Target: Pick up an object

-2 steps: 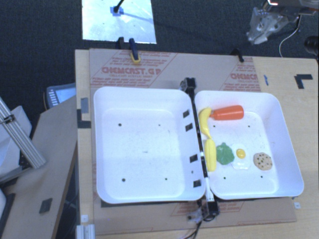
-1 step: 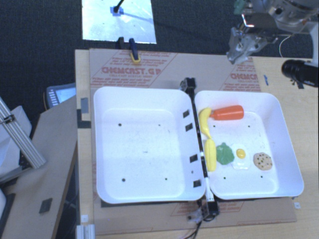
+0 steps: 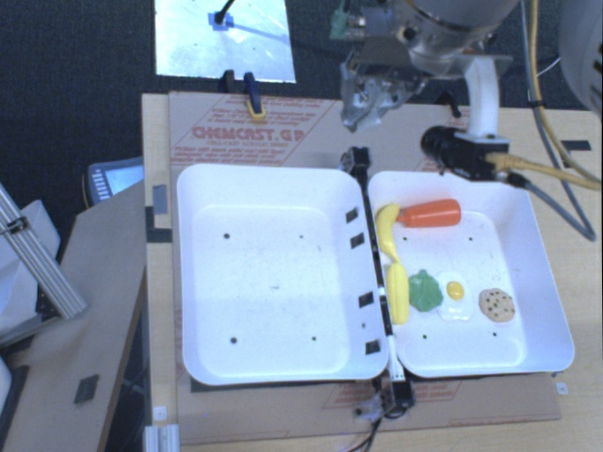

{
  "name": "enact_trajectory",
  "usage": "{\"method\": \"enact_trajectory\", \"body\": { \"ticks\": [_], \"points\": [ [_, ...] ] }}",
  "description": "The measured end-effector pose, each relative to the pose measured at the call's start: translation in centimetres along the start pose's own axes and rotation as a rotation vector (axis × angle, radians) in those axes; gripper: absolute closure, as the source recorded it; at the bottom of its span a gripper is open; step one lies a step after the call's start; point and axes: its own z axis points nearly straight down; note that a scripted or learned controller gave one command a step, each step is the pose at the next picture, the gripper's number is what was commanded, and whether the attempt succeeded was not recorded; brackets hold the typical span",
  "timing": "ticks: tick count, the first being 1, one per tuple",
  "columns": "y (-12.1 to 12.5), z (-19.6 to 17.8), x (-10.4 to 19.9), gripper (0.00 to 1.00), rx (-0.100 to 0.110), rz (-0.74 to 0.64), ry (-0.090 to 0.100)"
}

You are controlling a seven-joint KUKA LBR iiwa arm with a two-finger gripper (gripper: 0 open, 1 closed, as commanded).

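The gripper (image 3: 363,111) hangs above the bins' far edge; its state I cannot tell. In the right bin (image 3: 542,281), banana (image 3: 387,229), broccoli (image 3: 425,291), fried egg (image 3: 454,295) and cookie (image 3: 497,304) crowd together; a descent could nudge neighbours or slip off the carrot (image 3: 431,214).

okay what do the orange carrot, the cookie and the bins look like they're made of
Carrot: seemingly smooth moulded plastic, going by its even orange and soft sheen. Cookie: probably matte plastic or rubber, a flat tan disc with dark specks. Bins: thin, slightly glossy white plastic, judging by their rounded formed rims.
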Motion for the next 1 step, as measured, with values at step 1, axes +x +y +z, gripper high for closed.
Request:
{"method": "enact_trajectory", "body": {
  "ticks": [1],
  "points": [
    [1.25, 15.28, 5.47, 1.00, 0.013, 0.006, -0.006]
  ]
}}
